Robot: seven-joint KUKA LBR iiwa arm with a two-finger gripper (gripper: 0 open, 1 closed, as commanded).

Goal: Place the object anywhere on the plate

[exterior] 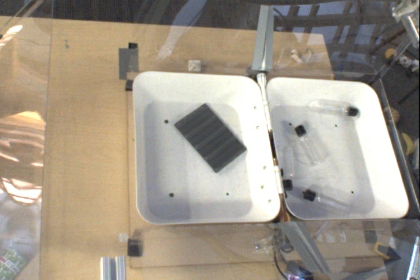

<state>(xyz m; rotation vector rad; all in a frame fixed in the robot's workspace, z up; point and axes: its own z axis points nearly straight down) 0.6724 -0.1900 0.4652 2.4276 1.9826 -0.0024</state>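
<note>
Two white bins sit side by side. The right bin (384, 141), on the side the arm reaches in from, holds three clear bottles with black caps: one near the far wall (330, 106), one in the middle (312, 147) and one near the front wall (328, 197), all lying well apart. The left bin (147, 160) holds the dark ribbed plate (210, 137), lying flat and askew with nothing on it. I cannot tell how the gripper stands.
</note>
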